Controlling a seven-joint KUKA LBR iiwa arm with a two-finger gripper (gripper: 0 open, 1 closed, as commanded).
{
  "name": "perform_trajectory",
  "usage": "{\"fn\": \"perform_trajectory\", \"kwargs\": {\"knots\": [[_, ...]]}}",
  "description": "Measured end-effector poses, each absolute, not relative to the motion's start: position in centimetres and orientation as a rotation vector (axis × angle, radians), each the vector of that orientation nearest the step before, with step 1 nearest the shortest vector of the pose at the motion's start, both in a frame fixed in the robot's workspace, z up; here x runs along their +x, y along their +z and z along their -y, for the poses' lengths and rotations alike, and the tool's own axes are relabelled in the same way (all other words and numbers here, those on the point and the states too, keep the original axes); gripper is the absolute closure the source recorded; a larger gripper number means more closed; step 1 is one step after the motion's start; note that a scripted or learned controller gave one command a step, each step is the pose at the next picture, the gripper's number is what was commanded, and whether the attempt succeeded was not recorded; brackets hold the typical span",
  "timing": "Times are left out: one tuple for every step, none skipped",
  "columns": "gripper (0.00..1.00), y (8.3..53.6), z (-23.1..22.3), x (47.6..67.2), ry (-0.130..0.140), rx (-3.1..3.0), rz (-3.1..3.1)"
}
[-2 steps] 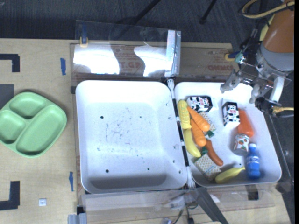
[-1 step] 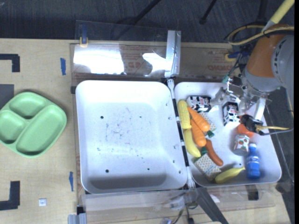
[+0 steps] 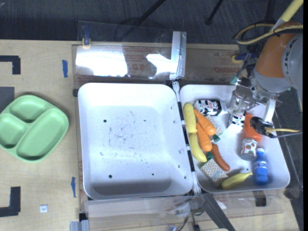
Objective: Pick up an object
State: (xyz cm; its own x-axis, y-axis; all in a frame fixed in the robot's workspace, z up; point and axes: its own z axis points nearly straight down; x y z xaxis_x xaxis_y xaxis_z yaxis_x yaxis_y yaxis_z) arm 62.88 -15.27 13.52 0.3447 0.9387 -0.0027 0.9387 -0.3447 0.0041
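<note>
The arm (image 3: 276, 57) is cut off by the right edge. Its wrist covers part of the right bin (image 3: 284, 174) and of the black-and-white item (image 3: 208, 107). The orange object (image 3: 250, 126) is partly hidden.

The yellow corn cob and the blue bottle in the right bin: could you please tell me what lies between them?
Between the yellow corn cob and the blue bottle, the camera view shows orange carrots and bare white bin floor.

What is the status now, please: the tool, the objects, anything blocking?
Tool low over the right white bin, near its back. Nothing seen held. Orange toy carrots, yellow corn cob, blue bottle crowded together there.
</note>
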Motion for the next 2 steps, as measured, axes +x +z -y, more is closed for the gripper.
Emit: {"fn": "perform_trajectory", "kwargs": {"knots": [[1.0, 11.7, 16.3, 64.7, 0.025, 2.697, -1.586], [1.0, 21.9, 10.9, 66.3, -0.004, 2.561, -1.822]]}}
